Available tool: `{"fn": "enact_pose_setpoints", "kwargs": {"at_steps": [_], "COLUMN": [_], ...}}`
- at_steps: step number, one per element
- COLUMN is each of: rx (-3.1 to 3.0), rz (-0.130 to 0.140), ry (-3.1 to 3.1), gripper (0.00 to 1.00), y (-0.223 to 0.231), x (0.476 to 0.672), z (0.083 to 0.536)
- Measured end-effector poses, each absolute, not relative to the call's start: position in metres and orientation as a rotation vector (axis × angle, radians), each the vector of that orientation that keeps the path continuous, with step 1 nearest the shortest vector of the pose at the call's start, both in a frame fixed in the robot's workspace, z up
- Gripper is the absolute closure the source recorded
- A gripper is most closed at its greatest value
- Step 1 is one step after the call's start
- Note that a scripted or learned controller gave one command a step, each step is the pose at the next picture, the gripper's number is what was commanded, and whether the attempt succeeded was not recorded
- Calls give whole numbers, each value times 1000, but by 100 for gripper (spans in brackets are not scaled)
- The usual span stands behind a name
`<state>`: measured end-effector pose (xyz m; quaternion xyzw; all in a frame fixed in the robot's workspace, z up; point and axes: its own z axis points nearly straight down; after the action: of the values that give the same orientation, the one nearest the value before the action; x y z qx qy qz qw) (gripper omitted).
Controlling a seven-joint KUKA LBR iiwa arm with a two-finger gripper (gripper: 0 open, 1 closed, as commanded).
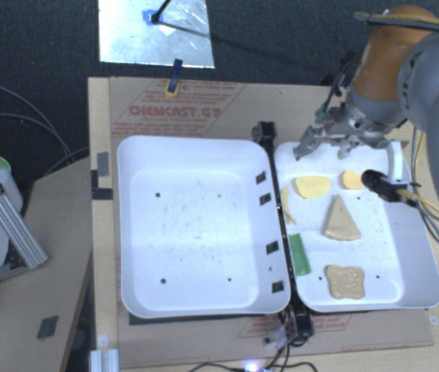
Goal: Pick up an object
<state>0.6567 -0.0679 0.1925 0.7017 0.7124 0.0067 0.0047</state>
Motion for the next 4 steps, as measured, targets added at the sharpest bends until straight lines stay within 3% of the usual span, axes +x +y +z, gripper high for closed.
{"fn": "enact_pose_setpoints", "kwargs": {"at_steps": [1,2,3,4], "rx": [2211,2209,2217,2216], "rz": [10,16,2,5], "ry": [2221,2207,2209,2219], "gripper": [0,0,0,100], "y": [-97,-155,-207,-202], "x": [587,549,487,489], "z": [97,92,88,96]}}
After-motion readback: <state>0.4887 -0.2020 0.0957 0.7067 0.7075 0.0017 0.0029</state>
